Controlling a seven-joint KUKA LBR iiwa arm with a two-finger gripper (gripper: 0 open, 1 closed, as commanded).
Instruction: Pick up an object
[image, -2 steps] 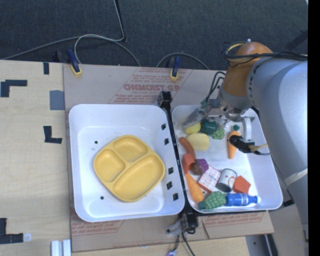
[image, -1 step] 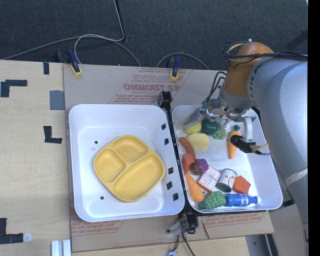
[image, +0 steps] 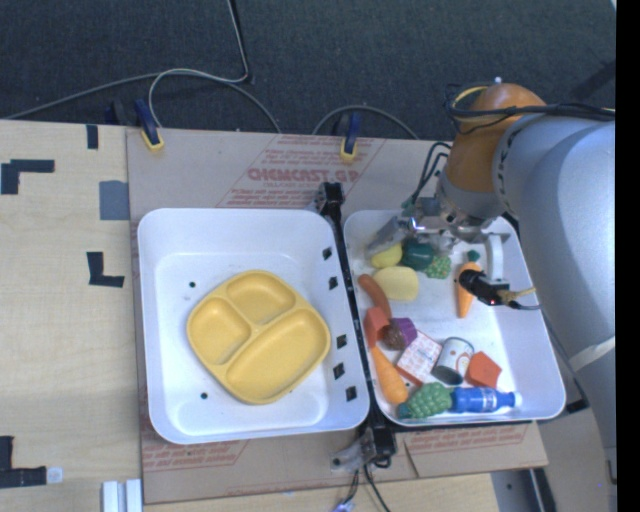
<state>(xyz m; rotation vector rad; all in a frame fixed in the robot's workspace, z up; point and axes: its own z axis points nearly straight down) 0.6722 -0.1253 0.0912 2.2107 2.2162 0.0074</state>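
Grey gripper (image: 425, 232) hangs low over the right bin (image: 530, 345), just above a dark green toy (image: 417, 254), likely lining up a grasp. Whether the fingers are spread or closed cannot be told.

Bulky grey arm (image: 560, 200); orange band (image: 495, 100) above wrist; black cables alongside.
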